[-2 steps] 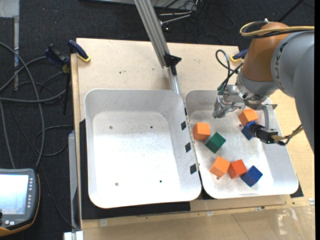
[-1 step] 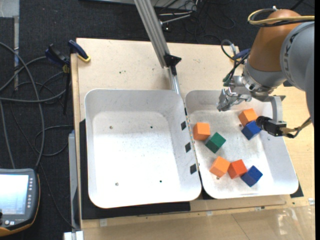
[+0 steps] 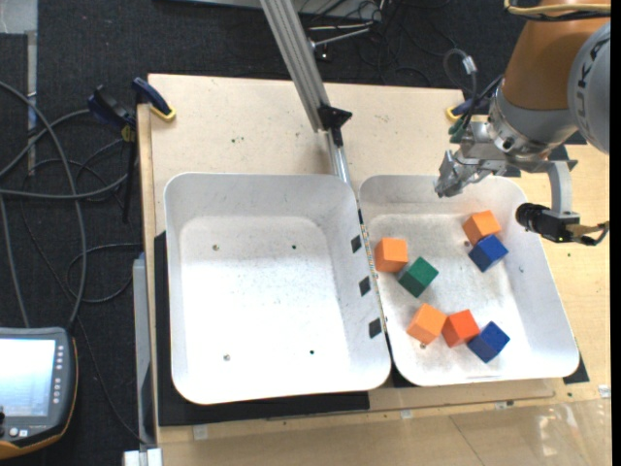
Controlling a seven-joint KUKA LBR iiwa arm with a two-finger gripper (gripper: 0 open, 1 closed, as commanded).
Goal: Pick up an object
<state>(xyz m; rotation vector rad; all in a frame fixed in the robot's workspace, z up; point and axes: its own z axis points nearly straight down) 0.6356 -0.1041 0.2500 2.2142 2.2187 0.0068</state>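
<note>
Blue block [image 3: 489, 341], front of right bin [image 3: 553, 309], loose; gripper [image 3: 449, 184] hovered above far rim, finger state indiscernible, nothing gripped.

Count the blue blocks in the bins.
2, both in the right bin: one blue block touching an orange block, another blue block near the front. None seems hidden.

Claw [image 3: 450, 184] above block-strewn right bin [image 3: 553, 309]

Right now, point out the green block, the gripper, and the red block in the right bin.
green block [image 3: 418, 276]: camera view, on its top face.
gripper [image 3: 450, 186]: camera view, at its fingertips above the bin's far edge.
red block [image 3: 460, 326]: camera view, on its top face.
</note>
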